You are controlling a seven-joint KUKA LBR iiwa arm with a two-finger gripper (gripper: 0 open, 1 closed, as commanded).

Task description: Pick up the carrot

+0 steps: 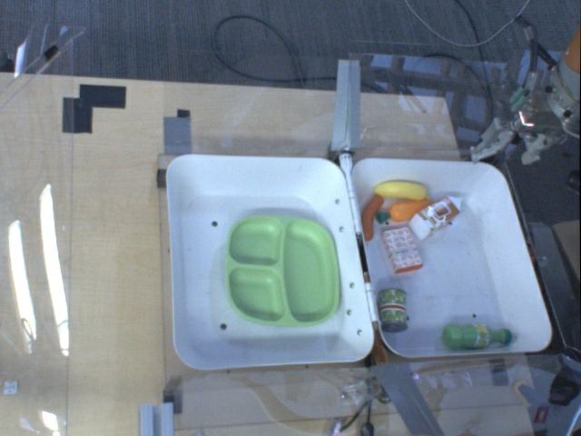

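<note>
Camera view — carrot [408, 211] lies in the right bin [508, 243], upper left part, just under the banana [400, 190] and beside a sausage [371, 214]; a small carton [437, 217] touches its right end. Crowded, so likely a tight approach.

End effector [517, 134] hangs outside the bin's far right corner, well apart from the carrot — cannot tell its opening, too blurred.

Left bin [182, 243] carries a green divided plate [283, 270]; nothing lifted yet.
</note>
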